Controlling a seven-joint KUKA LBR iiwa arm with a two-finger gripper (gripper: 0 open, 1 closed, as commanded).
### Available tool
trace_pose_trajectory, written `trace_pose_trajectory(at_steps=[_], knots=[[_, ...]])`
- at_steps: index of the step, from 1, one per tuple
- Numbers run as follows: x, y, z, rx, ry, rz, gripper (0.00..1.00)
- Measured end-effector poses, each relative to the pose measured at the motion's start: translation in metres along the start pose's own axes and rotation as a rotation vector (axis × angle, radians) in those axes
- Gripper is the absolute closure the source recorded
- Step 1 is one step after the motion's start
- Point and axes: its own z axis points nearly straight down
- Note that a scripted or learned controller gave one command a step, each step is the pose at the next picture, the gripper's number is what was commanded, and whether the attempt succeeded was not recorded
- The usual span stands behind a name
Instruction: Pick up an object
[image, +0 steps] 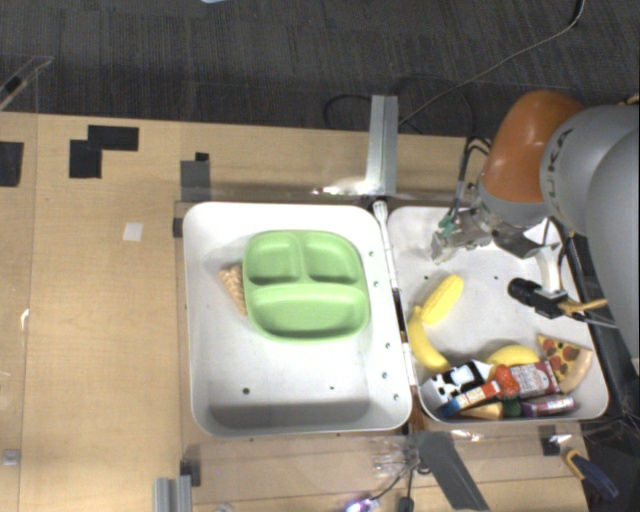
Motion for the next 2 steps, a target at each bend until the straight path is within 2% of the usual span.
trace_pose_trajectory(at_steps=[1, 2], knots=[[0.0, 0.0, 0.0, 0.0, 0.0, 0.0, 0.0], [0.008, -0.035, 0.012, 0.006, -0.001, -0.017, 0.0]])
